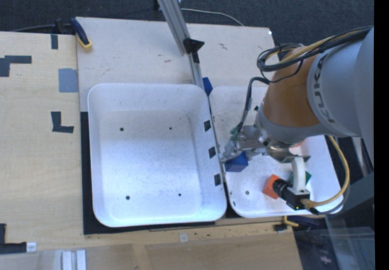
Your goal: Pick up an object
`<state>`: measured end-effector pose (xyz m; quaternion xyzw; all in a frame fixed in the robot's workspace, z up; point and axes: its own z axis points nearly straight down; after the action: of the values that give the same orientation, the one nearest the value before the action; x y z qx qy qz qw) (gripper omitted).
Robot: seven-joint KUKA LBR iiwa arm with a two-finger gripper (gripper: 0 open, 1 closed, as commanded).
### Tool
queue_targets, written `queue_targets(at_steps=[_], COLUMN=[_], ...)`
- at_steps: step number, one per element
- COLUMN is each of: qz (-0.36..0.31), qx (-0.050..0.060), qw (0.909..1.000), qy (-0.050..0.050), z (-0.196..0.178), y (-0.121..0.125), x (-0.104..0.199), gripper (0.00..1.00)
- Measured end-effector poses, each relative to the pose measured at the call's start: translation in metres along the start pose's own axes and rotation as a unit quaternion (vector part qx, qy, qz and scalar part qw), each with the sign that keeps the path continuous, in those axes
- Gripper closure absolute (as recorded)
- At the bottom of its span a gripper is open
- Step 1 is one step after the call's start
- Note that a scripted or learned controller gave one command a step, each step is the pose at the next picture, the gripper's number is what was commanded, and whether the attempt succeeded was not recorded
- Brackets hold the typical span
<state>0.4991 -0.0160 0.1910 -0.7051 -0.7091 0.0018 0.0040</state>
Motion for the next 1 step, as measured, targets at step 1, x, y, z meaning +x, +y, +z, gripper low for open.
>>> queue_targets(at_steps=[1], qz=[-0.002], qx=[-0.004], qw=[1.0000], qy=[0.000], z=[-0.0247], y=[0.0159], x=[0.0635], gripper=[1.00])
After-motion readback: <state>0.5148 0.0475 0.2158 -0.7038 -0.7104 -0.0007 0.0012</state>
